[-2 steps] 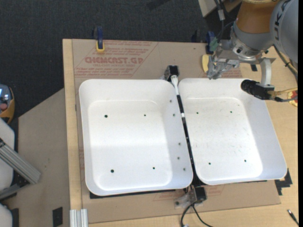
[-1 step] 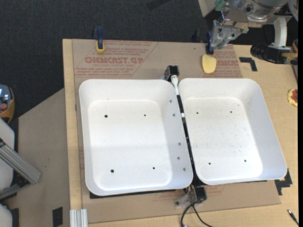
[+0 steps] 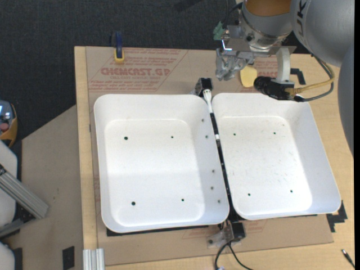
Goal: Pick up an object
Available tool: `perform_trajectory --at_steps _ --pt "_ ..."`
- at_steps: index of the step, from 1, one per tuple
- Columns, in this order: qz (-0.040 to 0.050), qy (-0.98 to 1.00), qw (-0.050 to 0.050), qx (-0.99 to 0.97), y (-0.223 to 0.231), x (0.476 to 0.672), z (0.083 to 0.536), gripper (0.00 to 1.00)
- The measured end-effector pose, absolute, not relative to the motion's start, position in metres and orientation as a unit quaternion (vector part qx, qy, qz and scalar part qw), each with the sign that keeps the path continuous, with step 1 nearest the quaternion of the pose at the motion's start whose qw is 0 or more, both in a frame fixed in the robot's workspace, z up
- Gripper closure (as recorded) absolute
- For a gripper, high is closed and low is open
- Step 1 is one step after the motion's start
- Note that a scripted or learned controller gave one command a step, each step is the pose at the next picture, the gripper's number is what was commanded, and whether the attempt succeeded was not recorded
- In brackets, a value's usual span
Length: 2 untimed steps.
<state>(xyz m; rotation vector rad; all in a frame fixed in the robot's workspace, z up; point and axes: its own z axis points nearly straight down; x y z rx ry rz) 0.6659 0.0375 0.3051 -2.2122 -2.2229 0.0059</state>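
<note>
The hand (image 3: 228, 71) hovers at twelve o'clock beyond the right bin (image 3: 315, 151); grip state indeterminable. A small yellow object (image 3: 247, 76) sits just beside it, probably light and soft; grasp across its middle.

A dark speckled floor (image 3: 56, 16) surrounded the brown board (image 3: 84, 94). Pale metal framing (image 3: 22, 193) stood at the left. Light fell evenly.
</note>
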Motion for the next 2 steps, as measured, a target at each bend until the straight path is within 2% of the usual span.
perform_trajectory --at_steps 1,2 --pt "-0.0018 -0.706 -0.003 -0.708 -0.02 0.667 0.377 1.0" --pt "0.0016 -0.709 0.003 -0.705 0.065 0.664 0.306 1.0"
